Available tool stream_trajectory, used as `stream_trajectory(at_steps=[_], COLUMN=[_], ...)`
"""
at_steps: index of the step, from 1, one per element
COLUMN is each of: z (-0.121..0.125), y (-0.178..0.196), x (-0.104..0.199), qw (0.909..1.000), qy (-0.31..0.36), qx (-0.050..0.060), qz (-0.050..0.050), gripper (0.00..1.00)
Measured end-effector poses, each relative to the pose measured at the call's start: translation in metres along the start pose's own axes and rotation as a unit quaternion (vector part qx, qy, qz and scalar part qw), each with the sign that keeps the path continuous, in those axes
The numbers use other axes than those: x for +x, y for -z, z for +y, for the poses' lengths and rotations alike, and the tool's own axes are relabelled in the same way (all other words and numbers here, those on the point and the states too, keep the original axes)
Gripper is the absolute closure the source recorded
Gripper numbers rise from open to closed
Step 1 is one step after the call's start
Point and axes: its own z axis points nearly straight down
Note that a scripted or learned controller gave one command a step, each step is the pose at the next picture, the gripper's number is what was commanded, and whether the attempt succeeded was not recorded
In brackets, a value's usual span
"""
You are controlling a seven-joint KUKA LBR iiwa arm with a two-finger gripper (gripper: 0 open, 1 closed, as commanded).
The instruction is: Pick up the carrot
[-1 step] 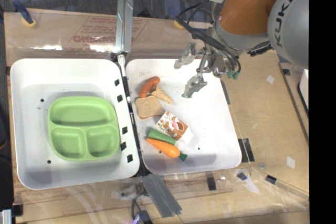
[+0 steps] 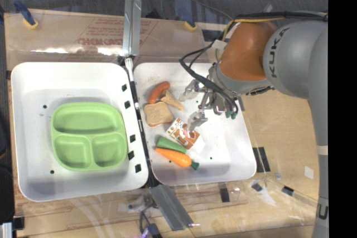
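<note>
The carrot (image 2: 175, 158), orange with a green stub at its right end, lies near the front of the right bin (image 2: 237, 147). My gripper (image 2: 196, 104) hangs over the middle of that bin, above and right of the carrot and apart from it. Its metal fingers (image 2: 197, 118) point down and left with nothing between them, and they look spread. The grey arm with its orange band reaches in from the right.
In the right bin lie a red sausage (image 2: 158, 92), a slice of bread (image 2: 158, 114), a small printed carton (image 2: 182, 133) and a green piece (image 2: 170, 144) just behind the carrot. A green divided tray (image 2: 88, 135) sits in the left bin (image 2: 28, 120).
</note>
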Motion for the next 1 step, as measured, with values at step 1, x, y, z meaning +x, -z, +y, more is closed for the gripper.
stream_trajectory(at_steps=[1], z=[-0.0464], y=[-0.0123], x=[0.0506], qw=[0.9999], qy=[-0.012], qx=[0.001], qz=[-0.01], gripper=[0.0])
